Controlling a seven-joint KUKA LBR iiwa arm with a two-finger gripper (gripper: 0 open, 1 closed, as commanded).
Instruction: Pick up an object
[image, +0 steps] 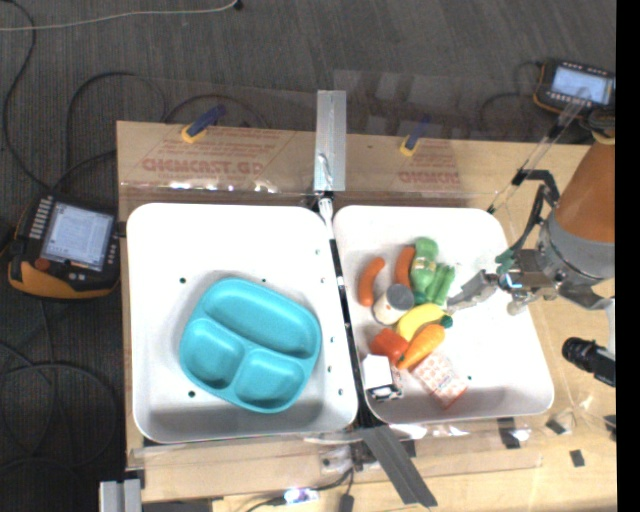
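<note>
A pile of toy food lies in the right bin (500, 385). It includes a green vegetable (431, 271), two orange-red sausage shapes (372, 280) (404, 264), a grey round piece (400, 297), a yellow banana (420, 320), an orange carrot (423, 346) and a pink patterned box (440, 378). My gripper (460, 295) reaches in from the right and hangs low over the bin, its tip just right of the green vegetable and the banana. Nothing shows held in it.
The left bin (160, 240) holds a blue divided plate (250, 342). A small white and black item (378, 376) lies by the divider between the bins. Handheld controllers sit at the left (65, 245) and top right (577, 87). Cables run across the floor.
</note>
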